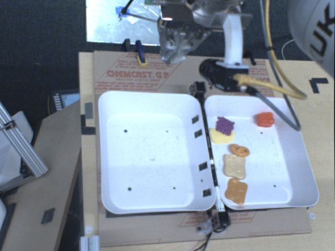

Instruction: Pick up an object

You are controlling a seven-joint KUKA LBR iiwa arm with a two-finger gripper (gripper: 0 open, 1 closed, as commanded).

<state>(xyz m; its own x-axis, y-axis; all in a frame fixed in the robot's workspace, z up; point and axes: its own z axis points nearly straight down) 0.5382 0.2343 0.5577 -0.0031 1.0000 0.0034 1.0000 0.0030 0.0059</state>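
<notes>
My gripper (172,54) hangs high above the back edge of the left bin (104,140), well clear of the objects, and nothing shows between its fingers. In the right bin (298,166) lie a purple piece (225,124) resting on a pale yellow piece (221,136), an orange-red piece (265,119) at the back, a small orange pretzel-like piece (239,150), a beige toast slice (234,166) and an orange-brown slice (236,191) near the front.
Both white bins sit side by side on a cardboard sheet (136,73), joined by a row of black clips (201,135). A yellow cable (272,82) trails over the right bin's back edge. A metal rail (18,140) lies at the left.
</notes>
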